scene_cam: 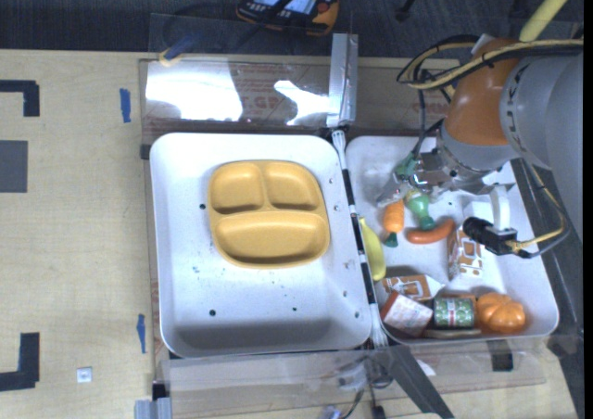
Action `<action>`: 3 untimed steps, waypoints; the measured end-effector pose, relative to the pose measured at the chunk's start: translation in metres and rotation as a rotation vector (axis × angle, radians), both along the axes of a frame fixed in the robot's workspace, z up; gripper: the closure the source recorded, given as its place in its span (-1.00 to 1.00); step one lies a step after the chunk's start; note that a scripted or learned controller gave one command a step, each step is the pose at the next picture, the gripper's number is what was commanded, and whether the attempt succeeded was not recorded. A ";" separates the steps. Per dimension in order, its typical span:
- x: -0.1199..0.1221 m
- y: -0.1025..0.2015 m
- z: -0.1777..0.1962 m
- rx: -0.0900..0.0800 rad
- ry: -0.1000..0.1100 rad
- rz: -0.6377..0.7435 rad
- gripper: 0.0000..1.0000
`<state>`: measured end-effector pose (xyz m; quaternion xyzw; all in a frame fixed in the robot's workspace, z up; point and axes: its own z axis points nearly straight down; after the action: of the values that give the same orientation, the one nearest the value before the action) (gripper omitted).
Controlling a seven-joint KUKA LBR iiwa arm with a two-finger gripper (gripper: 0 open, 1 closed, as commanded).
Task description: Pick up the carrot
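1. One pumpkin (501, 313) and one can (453, 312) lie at the right bin's (540, 289) near edge.
2. One carrot (430, 234) lies mid-bin, just below the pincer (422, 181).
3. The pincer's opening cannot be told.
4. One yellow tray (269, 212) sits left of the carrot.

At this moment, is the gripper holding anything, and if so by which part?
It cannot be told. The gripper is down in the right bin just above the carrot, but no item visibly sits in it.
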<state>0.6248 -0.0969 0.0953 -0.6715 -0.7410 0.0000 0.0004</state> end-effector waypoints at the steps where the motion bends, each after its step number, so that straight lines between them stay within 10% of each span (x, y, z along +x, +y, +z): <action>1: 0.002 -0.001 0.012 -0.002 -0.006 -0.001 1.00; 2: 0.001 -0.001 0.011 -0.002 -0.003 -0.001 -1.00; 3: -0.031 0.000 -0.009 -0.001 -0.005 0.556 -1.00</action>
<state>0.5940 -0.0969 0.0868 -0.4425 -0.8967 -0.0011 -0.0015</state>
